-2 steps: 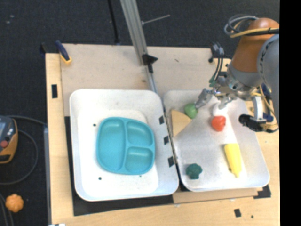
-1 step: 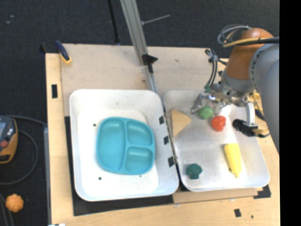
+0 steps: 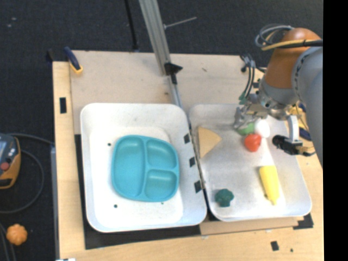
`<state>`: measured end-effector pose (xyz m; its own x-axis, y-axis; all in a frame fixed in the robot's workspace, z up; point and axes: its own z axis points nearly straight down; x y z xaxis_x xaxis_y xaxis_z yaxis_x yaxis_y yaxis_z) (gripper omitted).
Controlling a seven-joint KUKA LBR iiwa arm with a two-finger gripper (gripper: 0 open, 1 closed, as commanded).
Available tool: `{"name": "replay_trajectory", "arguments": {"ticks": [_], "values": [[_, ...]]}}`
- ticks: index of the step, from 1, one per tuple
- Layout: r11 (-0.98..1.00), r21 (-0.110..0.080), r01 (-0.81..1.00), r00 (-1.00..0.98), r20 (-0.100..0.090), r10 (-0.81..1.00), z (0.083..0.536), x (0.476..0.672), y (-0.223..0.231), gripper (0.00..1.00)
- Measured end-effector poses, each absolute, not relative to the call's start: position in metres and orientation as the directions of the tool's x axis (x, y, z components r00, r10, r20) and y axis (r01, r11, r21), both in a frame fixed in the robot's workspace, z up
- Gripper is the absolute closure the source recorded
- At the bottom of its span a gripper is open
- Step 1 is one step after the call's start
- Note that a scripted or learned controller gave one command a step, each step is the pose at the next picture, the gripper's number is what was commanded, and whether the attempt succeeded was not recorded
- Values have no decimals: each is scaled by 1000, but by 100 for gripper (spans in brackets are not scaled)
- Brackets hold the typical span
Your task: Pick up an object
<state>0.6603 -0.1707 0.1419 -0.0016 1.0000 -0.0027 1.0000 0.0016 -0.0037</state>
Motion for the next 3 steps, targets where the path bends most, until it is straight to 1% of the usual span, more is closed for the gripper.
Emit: {"name": "replay_trajectory", "arguments": {"ticks": [1, 2, 3], "values": [[3, 5, 1000, -2, -2, 1000, 188, 667, -170, 100], [0, 7, 1000, 0, -2, 1000, 237, 662, -176, 100], [3, 8, 1000, -3, -3, 1000, 292, 663, -177, 100]]}}
